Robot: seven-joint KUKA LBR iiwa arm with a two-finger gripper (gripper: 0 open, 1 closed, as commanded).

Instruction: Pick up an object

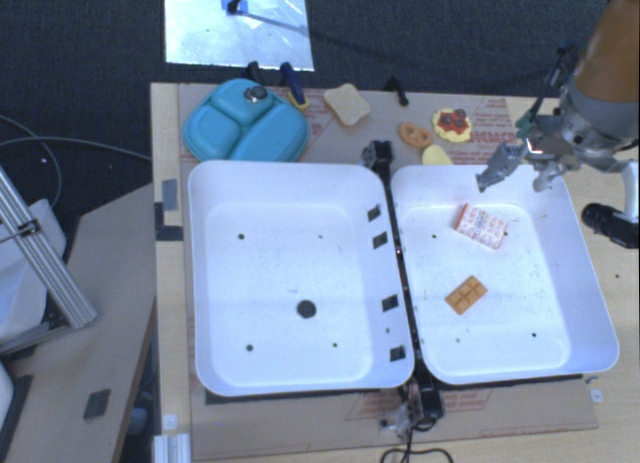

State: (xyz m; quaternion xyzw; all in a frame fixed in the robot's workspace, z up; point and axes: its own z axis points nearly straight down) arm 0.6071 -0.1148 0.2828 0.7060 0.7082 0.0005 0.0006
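The work stands at the approach: the end effector hangs above the far edge of the right bin, its two fingers spread apart and nothing between them, so no object has been taken yet. The likeliest target, by my reading, is the small white packet with red print, which lies flat and slightly askew in the far half of that bin, near the end effector but apart from it. The next move calls for bringing the fingers down over the packet and squaring them to its narrow sides; being thin and flat, it may slip under the tips. An orange waffle-like block lies nearer the bin's middle, ridged and a little thicker, perhaps an easier grip. The left bin holds a small dark disc toward its near edge.
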